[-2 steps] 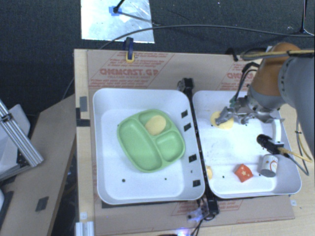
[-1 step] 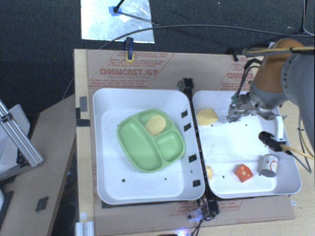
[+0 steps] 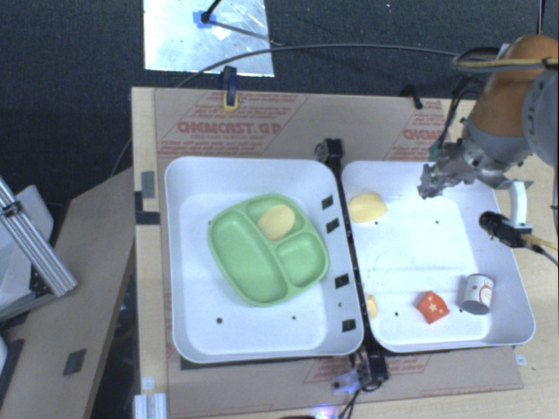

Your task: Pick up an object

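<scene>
The gripper (image 3: pixel 434 184) hangs over the upper right part of the right bin (image 3: pixel 454 234), above its bare white floor, with nothing visible between its tips; whether it is released or clenched cannot be told from this angle. Taking the right bin as the landmark, 4 loose things lie in it: a pale yellow lump (image 3: pixel 368 207) in its upper left corner, near the gripper but apart from it; a small red block (image 3: pixel 431 306) toward its lower edge; a grey can (image 3: pixel 477 293) just right of the block, near the lower right corner; and a small yellow piece (image 3: pixel 371 305) against its left wall, low down. Left of the right bin, the left bin (image 3: pixel 201 234) holds a green divided plate (image 3: pixel 253 260) with 1 yellow lump (image 3: pixel 278 222) resting in its top compartment.
</scene>
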You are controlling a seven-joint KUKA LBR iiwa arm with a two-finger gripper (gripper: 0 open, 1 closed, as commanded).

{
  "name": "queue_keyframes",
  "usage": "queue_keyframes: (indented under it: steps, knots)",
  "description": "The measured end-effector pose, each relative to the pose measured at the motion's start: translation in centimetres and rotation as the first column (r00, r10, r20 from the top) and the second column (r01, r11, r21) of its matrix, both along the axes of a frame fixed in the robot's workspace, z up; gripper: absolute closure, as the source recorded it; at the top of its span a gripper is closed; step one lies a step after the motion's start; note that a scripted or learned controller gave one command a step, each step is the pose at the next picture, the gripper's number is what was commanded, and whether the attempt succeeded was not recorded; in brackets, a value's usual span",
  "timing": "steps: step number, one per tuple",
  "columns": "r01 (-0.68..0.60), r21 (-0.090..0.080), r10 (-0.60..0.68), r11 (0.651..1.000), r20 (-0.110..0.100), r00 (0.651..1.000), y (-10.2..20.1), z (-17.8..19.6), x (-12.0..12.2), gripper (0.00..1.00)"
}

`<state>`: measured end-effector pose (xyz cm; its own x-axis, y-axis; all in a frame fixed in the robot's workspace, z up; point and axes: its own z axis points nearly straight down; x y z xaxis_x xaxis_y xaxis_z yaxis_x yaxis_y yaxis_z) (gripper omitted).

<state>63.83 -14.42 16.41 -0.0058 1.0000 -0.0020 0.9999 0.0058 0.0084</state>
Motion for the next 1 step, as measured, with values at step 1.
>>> queue_keyframes:
  steps: [1]
  knots:
    - [0.003, 0.000, -0.003, 1.000, 0.000, 1.000, -0.78, 6.11, -0.24, 1.00]
